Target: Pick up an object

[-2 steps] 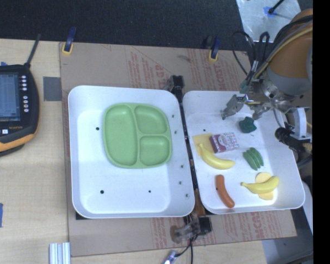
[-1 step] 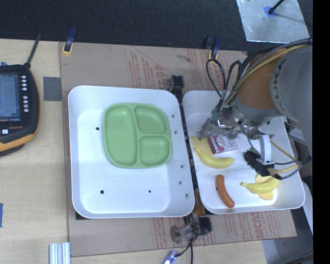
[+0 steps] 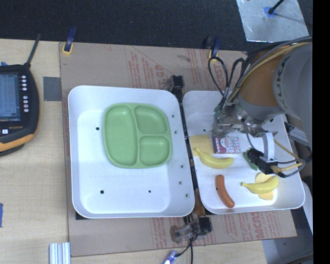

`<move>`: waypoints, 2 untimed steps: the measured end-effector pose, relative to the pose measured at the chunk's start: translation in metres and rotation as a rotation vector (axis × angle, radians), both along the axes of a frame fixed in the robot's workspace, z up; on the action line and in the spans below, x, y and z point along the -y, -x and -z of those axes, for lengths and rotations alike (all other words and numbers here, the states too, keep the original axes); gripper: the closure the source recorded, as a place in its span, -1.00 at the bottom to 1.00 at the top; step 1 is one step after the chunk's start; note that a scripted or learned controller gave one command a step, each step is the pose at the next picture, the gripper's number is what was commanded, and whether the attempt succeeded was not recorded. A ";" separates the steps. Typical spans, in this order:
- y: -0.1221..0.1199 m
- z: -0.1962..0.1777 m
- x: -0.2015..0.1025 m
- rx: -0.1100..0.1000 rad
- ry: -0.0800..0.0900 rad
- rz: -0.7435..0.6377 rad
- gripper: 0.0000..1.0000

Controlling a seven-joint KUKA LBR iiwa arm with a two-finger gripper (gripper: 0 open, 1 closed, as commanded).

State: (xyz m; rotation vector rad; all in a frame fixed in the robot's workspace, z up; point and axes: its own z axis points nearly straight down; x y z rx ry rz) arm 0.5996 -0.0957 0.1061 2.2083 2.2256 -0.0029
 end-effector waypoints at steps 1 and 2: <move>0.000 0.000 0.000 0.000 0.001 -0.001 -1.00; 0.023 0.011 0.021 0.004 -0.002 0.001 -1.00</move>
